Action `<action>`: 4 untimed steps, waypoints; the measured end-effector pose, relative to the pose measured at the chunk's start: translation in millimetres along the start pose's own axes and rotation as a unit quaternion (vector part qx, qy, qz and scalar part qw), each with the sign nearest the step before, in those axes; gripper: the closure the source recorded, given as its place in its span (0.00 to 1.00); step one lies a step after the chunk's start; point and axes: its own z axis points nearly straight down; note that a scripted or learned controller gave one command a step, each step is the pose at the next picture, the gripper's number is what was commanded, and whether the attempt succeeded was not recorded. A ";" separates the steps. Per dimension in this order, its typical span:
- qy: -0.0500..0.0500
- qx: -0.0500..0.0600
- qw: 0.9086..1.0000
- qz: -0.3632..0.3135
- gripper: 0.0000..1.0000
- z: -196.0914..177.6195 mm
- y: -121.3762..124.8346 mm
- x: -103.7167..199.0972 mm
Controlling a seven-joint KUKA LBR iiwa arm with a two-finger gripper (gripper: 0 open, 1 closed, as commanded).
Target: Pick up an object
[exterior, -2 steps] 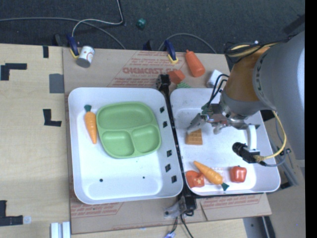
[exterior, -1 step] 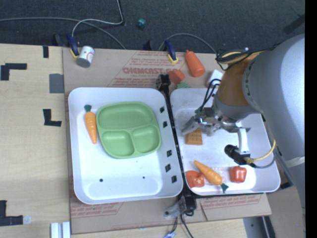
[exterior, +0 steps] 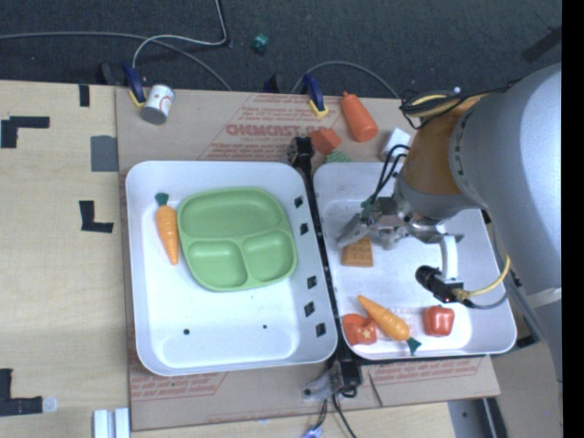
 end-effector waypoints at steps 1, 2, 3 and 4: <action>-0.001 0.000 1.000 0.001 0.00 0.0 0.1 0.8; 0.000 0.001 1.000 0.000 0.00 0.2 6.1 -0.2; -0.002 -0.002 1.000 0.001 0.00 -0.3 -0.8 5.3; 0.000 0.000 1.000 0.000 0.00 -0.2 1.1 -0.5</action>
